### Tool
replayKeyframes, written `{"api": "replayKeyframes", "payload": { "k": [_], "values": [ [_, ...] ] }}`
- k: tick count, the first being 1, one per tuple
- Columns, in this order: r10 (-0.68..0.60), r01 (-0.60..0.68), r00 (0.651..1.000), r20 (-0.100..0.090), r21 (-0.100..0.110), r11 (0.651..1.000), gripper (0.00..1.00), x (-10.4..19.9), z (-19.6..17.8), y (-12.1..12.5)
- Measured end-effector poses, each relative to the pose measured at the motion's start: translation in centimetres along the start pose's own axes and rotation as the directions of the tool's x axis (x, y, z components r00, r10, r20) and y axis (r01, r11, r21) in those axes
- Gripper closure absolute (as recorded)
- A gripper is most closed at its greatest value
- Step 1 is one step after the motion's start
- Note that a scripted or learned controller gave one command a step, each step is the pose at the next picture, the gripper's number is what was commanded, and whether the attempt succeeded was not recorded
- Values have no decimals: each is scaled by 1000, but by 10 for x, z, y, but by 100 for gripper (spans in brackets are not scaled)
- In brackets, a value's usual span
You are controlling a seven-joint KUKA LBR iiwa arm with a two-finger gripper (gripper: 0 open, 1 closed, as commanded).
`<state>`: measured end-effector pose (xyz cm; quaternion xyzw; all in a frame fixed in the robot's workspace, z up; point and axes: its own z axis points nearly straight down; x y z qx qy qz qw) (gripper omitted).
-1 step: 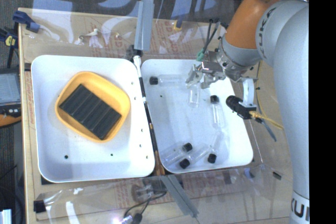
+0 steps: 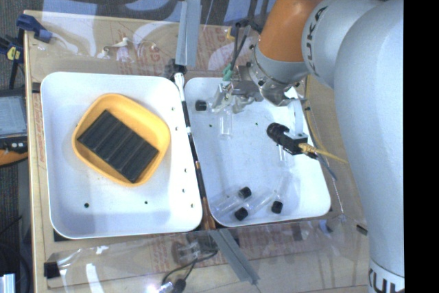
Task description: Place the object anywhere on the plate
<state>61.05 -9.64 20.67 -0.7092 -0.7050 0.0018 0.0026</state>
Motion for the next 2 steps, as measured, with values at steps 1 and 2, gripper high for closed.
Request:
{"api": "replayKeyframes", "payload": {
  "k": [1,2],
  "values": [
    [-205,205,979,3,-4,979,100,65,15,23],
    [-204,204,979,3,-5,979,0,64,15,23]
  ]
}}
